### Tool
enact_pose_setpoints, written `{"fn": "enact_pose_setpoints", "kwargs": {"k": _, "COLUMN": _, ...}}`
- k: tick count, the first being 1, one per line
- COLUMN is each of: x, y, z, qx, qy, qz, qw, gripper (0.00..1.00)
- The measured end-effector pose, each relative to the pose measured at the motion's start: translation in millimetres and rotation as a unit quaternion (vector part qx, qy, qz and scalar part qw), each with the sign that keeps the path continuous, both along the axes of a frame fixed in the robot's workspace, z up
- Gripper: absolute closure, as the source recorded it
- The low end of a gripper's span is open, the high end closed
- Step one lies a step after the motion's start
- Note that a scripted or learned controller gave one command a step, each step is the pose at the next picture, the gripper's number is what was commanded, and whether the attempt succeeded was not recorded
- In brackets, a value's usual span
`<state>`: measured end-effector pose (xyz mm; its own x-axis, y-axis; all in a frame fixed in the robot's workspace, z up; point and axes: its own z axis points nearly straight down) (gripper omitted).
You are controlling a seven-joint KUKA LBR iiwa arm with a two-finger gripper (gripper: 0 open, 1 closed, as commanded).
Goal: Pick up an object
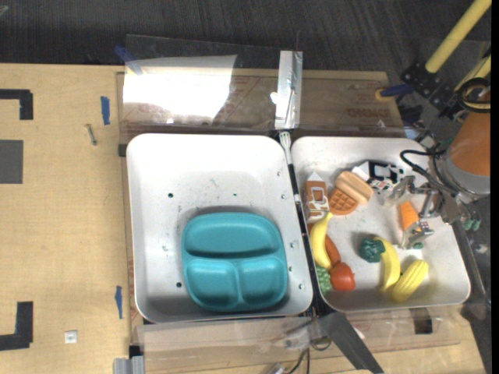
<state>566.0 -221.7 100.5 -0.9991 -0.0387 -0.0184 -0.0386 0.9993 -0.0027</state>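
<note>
Reaching in from the right, the tool [417, 213] is seen low over the right bin [452, 291]. A small orange carrot [408, 213] is seen right at the tool, but whether it is gripped cannot be told. Just beside it lie a green toy [372, 248] and two yellow bananas [404, 275]. A waffle [348, 192], a red tomato [341, 276] and a small carton [315, 195] lie farther left. A blue tray [234, 262] is seen in the left bin [156, 170] on the tabletop [54, 209].
</note>
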Motion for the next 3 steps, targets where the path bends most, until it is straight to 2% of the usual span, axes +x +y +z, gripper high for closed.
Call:
{"fn": "enact_pose_setpoints", "kwargs": {"k": 1, "x": 61, "y": -3, "z": -11, "qx": 0.0028, "qy": 0.019, "qz": 0.014, "qw": 0.9997, "gripper": 0.0}}
{"fn": "enact_pose_setpoints", "kwargs": {"k": 2, "x": 14, "y": -2, "z": -12, "qx": 0.0007, "qy": 0.005, "qz": -0.025, "qw": 0.9997, "gripper": 0.0}}
{"fn": "enact_pose_setpoints", "kwargs": {"k": 3, "x": 9, "y": -1, "z": -12, "qx": 0.0017, "qy": 0.005, "qz": -0.048, "qw": 0.9988, "gripper": 0.0}}
